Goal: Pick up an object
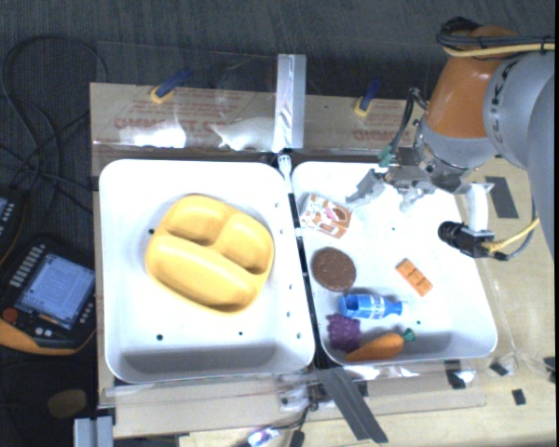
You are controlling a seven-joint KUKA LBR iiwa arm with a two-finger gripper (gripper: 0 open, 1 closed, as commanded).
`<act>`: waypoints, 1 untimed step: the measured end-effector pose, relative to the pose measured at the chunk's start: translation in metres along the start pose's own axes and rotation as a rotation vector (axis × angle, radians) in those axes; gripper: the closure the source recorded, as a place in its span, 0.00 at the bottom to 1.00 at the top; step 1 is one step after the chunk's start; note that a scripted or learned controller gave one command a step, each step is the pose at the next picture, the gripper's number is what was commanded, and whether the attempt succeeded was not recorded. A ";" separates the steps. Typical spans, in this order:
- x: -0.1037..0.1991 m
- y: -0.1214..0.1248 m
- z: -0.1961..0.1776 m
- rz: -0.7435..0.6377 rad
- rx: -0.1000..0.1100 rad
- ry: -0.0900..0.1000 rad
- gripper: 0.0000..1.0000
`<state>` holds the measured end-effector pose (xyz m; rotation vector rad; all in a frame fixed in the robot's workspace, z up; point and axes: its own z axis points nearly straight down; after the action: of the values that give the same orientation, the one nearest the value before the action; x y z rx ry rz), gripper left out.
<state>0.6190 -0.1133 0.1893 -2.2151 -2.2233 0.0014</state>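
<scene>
Two shallow white plastic bins sit side by side on the bench, smooth w/ rounded corners, separated by a dark divider strip.

Left bin (pixel 121 343): holds one large yellow foam-like lump (pixel 210 251), matte, soft-looking, w/ creases splitting it into three rounded lobes. It takes up the bin's centre; bare floor all around it, esp. along the near wall.

Right bin (pixel 466 324): holds the small items, grouped toward the divider side and near wall.
- Printed snack packet (pixel 324 214), flat, pink/white, tilted, near the upper left corner.
- Brown disc (pixel 334 269), round, flat, rough-looking top, just below the packet.
- Blue bottle (pixel 370 305), lying on its side, white label band.
- Purple grape cluster (pixel 343 330), bumpy, touching or just beside the bottle.
- Orange carrot (pixel 379 346), tapered, smooth, green tip, lying along the near wall.
- Orange block (pixel 413 277), small, rectangular, ridged top, alone mid-bin, well apart from the rest.

Gripper (pixel 392 190): above the right bin's far portion, fingers spread apart, nothing between them. Grey arm w/ orange band (pixel 461 101) enters from the right.

Clearance: right bin's far-right area is open floor; the block has free room on all sides. Carrot, grapes and bottle are crowded against the near wall.
</scene>
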 end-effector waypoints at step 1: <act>0.009 0.022 -0.061 0.150 -0.001 -0.003 0.00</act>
<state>0.6411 -0.1044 0.2505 -2.3771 -2.0532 0.0040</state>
